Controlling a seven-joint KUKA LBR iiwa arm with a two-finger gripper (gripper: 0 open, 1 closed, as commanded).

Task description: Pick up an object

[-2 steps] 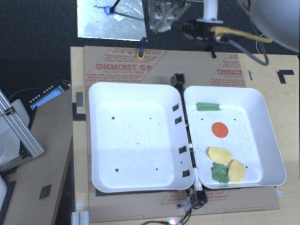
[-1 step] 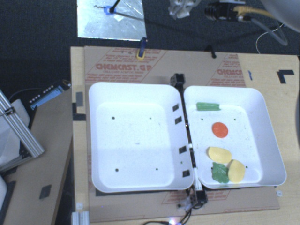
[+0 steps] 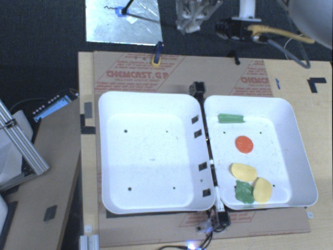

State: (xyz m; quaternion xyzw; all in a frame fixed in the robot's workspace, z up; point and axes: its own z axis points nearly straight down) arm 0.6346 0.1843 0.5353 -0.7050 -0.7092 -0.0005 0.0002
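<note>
overhead, the translucent two-finger gripper (image 3: 190, 15) hangs beyond the bins at the view's top, holding nothing; how wide it stands i cannot tell. the right white plastic bin (image 3: 291, 119) holds a green stick (image 3: 231, 119), orange disc (image 3: 244, 144), two yellow lumps (image 3: 243, 171) and a green leafy piece (image 3: 243, 192).

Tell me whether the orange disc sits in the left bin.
No. The orange disc lies in the right bin, below the green bar.
</note>
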